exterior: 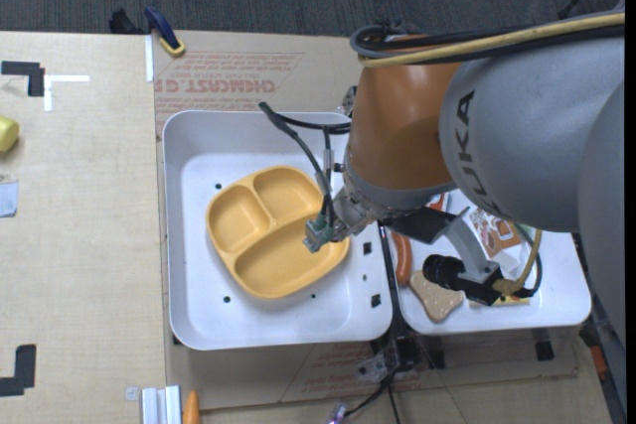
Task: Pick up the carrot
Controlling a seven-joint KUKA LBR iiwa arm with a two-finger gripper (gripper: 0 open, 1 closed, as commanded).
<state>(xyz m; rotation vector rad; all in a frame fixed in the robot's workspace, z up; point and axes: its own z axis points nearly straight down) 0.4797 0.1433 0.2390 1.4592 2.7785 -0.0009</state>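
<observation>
view from above, arm entering from the right. the gripper [322, 233] hangs over the left bin [189, 213], above the right-hand rim of the yellow divided plate [253, 233], by its large near compartment; whether it is spread or closed cannot be told from this angle, and nothing is seen in its grasp. the carrot [401, 258], a slim orange-red piece, lies in the right bin [556, 308], just beside the wall the two bins share. key relation: the carrot lies to the right of the gripper and a little nearer, across that shared wall. its long axis runs near to far, about parallel to the wall. a tan bread-shaped piece [434, 298] sits just beside the carrot's near end, and a printed packet [494, 235] lies further right. judged from this, the pick is not yet begun; the next move calls for a short shift right, closing left to right across the carrot's narrow width
</observation>
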